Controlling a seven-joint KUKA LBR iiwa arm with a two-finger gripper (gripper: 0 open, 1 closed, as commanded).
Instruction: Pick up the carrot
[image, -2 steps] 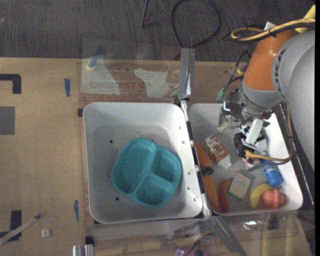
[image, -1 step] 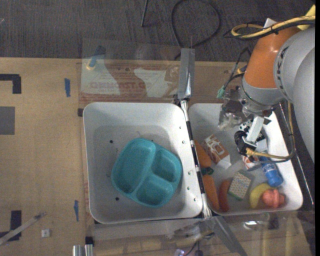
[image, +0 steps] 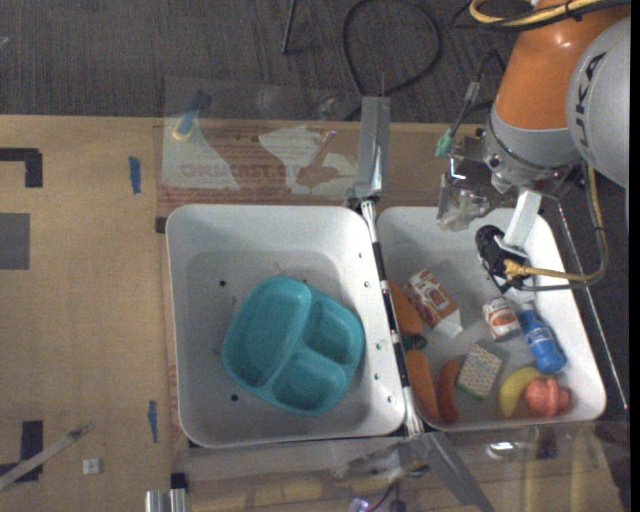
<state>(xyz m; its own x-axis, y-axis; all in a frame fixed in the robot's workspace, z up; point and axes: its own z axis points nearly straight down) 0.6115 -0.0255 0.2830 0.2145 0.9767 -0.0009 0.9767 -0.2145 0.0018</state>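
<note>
Camera view: arm (image: 560, 90) enters from the upper right of the frame, orange band above the wrist. Jaws hang over the upper edge of the right bin (image: 585, 330), above the bin's contents; can't tell if they're released or clenched, nothing visibly between them. Carrot (image: 421, 385) lies along the right bin's left wall, lower centre-right of the frame, just beside a red sausage-like item (image: 449, 390). A second orange piece (image: 404, 310) sits further up the same wall, next to a small carton (image: 434, 298). Also in that bin: sponge (image: 479, 371), banana (image: 516, 388), can (image: 500, 318), blue bottle (image: 541, 341). Left bin (image: 200, 240) holds a teal divided plate (image: 293, 344). Both bins on the counter (image: 80, 300).
</note>
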